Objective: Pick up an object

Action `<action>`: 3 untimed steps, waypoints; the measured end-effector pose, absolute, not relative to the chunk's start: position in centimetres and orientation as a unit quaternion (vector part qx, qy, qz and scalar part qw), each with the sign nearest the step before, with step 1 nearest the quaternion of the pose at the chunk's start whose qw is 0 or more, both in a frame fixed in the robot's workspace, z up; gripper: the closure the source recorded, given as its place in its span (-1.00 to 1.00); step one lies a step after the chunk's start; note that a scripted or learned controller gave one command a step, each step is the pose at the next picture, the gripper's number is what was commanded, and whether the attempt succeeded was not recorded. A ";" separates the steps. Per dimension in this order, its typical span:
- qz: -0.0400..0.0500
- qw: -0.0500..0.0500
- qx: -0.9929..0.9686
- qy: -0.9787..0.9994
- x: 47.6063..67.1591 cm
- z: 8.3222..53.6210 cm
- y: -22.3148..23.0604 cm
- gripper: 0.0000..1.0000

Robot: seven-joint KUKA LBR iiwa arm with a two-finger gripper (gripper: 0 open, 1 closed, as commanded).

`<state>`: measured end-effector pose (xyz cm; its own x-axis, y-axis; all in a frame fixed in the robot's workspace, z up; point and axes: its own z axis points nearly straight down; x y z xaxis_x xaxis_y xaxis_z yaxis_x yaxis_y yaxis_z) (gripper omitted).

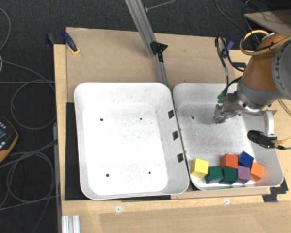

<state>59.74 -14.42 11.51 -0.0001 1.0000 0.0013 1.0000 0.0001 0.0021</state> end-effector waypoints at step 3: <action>0.003 0.004 0.706 0.708 60.7 28.4 -13.9 1.00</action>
<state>60.74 -13.90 28.41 -0.0021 1.0000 -0.0022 1.0000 0.0022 0.0095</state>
